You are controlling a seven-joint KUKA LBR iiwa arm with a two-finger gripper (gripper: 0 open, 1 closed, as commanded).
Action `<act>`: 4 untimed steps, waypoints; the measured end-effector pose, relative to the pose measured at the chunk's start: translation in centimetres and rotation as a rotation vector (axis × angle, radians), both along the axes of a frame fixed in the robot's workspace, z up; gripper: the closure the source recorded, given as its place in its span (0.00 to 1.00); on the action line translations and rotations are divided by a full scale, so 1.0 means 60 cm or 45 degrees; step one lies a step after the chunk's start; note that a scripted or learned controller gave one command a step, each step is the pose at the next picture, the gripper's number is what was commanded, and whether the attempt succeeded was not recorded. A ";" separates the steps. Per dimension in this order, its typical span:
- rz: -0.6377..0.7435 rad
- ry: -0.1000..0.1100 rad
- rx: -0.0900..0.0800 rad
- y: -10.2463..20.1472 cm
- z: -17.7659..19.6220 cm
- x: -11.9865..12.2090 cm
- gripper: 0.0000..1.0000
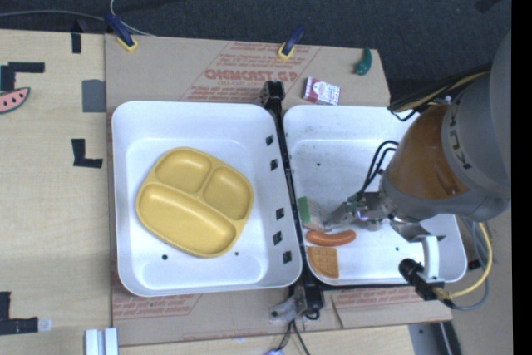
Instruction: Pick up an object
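The right bin (337, 141) holds three small things in its near left corner. They are a reddish sausage (331, 237), a tan waffle-like piece (324, 263) and a small green item (304, 210) against the left wall. My gripper (337, 219) reaches in from the right and hangs low, just above the sausage and right of the green item. Its tip is small and partly merged with the bin floor. I see nothing held in it.
A yellow divided plate (195, 201) lies in the left bin (166, 122). Black clips join the bins along the middle wall (281, 187). The arm's bulky grey and orange wrist (440, 162) covers the right bin's right side. A small packet (320, 91) lies on the cardboard behind.
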State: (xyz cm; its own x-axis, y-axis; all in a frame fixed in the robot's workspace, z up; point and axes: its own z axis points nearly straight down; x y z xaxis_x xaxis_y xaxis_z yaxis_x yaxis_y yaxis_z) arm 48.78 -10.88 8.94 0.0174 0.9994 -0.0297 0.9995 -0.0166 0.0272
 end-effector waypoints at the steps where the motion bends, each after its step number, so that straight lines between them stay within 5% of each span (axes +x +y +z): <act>1: 0.011 0.018 0.022 0.011 0.013 -0.002 1.00; 2: 0.011 0.019 0.023 0.012 0.013 -0.002 0.00; 3: 0.012 0.020 0.025 0.013 0.028 -0.002 1.00; 4: 0.024 0.036 0.039 0.148 0.158 -0.007 1.00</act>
State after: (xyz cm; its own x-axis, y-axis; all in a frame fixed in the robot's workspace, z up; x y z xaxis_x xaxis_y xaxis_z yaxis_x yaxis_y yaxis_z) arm 48.37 -2.00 18.39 -0.0016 1.0000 0.0009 1.0000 0.0016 -0.0014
